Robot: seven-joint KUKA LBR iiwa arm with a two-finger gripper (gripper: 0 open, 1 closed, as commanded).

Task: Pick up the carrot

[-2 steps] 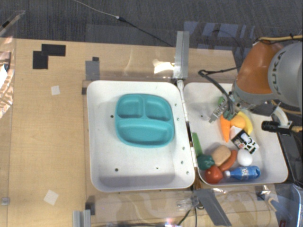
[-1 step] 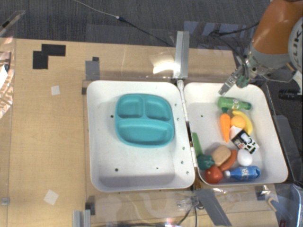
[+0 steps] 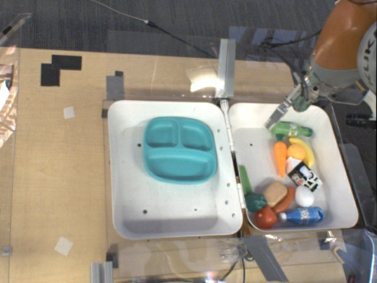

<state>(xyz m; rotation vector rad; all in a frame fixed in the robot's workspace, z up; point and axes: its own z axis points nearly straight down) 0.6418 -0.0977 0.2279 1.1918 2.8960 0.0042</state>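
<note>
Wooden bench (image 3: 59, 175) under two white bins (image 3: 123, 217), carrot (image 3: 280, 157) in the right one, jaws' state unclear.

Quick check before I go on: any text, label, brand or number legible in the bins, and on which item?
No text reads legibly.
White box beside the carrot: a black-and-white printed patch, too blurred to read.
Blue bottle: pale label, too small to read.
Green bottle: markings too small to read.

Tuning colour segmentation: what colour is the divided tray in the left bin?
Teal, shown in the camera view: divided tray.
</note>
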